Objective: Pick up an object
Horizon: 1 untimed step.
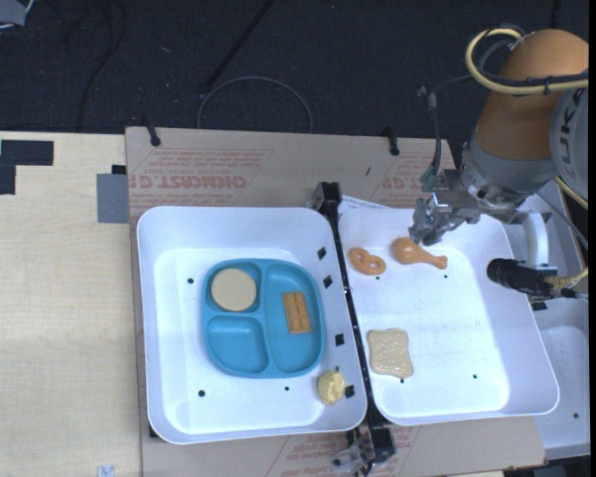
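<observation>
The tool hangs over the far part of the right shallow white bin, below the grey arm with its orange band; how it is set cannot be told from here, and nothing is seen in its hold. Just beneath its tip lies a tan toy drumstick, close enough that contact cannot be judged. Near that, toward the divider, rests an orange pretzel-shaped piece. Further to the near side of the same bin lies a pale beige toast-like slab. In the left white bin sits a blue three-compartment plastic tray holding a round tan disc and an orange rectangular cracker; a small yellow lump lies beside the tray's near right corner. Both bins stand on the wooden tabletop.
</observation>
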Each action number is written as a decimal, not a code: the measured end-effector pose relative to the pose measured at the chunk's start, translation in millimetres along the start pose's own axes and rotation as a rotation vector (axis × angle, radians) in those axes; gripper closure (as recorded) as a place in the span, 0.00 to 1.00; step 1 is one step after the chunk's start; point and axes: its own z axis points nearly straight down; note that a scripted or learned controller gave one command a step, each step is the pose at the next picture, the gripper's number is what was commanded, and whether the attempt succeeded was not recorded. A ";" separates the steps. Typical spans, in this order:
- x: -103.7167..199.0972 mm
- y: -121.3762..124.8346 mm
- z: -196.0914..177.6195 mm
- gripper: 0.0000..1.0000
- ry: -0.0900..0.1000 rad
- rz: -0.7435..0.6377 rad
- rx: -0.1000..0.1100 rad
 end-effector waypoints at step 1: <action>50.3 -9.0 15.2 1.00 0.001 -0.001 0.002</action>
